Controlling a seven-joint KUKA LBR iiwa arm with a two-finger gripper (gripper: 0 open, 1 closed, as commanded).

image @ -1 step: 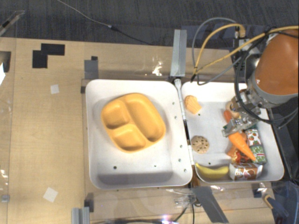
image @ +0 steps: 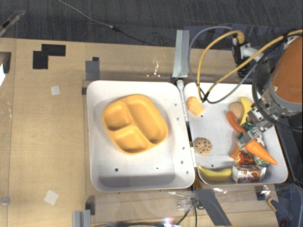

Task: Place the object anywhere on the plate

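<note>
Gripper (image: 252, 135) sits low in right bin (image: 215, 126), jaw state unreadable. Carrot (image: 259, 150) just beside and below it, likely target: light, rigid, smooth, tapered; grab thick end. Plate (image: 135, 123) well off to its left.

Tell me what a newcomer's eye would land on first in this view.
The yellow divided plate stands out first, sitting alone in the left bin. Next comes the clutter in the right bin: a carrot, a banana, a cookie and other toy foods. The grey arm with its orange band looms over that bin's right side, its gripper low among the food.
</note>
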